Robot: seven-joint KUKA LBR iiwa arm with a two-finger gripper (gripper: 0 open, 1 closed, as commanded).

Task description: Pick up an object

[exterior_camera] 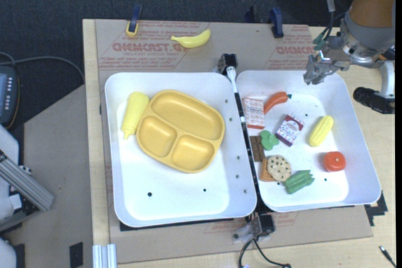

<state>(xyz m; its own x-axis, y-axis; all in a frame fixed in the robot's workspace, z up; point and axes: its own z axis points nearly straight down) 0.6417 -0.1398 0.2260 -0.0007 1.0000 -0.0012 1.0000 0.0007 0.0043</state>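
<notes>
My gripper hangs over the far edge of the right bin, above bare bin floor and to the right of an orange carrot. Nothing shows between its fingers. In that bin lie a yellow corn cob, a red tomato, a small maroon box, a white and red carton, green broccoli, a round cookie, a brown chocolate bar and green pea pods.
The left bin holds a yellow divided plate and a yellow bottle. A yellow banana lies on the cardboard beyond the bins. Blue clamps grip the far edge.
</notes>
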